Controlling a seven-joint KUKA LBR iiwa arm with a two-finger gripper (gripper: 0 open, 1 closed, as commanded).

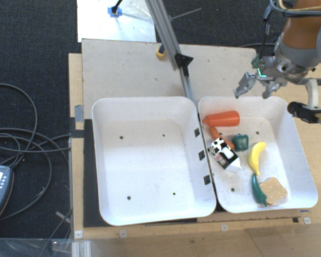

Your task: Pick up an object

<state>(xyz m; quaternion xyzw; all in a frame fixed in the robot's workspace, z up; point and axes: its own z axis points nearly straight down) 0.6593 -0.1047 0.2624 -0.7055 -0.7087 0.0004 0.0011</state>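
No writing can be read anywhere; the small black-and-white patterned box carries a print too blurred to make out. It lies in the right shallow white plastic bin, touching an orange cylinder-shaped toy near the bin's far wall. A dark green cup, a yellow banana, a green-handled tool and a tan bread slice share that bin. The left white bin sits alongside. The gripper hovers above the tabletop just beyond the right bin's far rim, its fingers spread apart, holding nothing.
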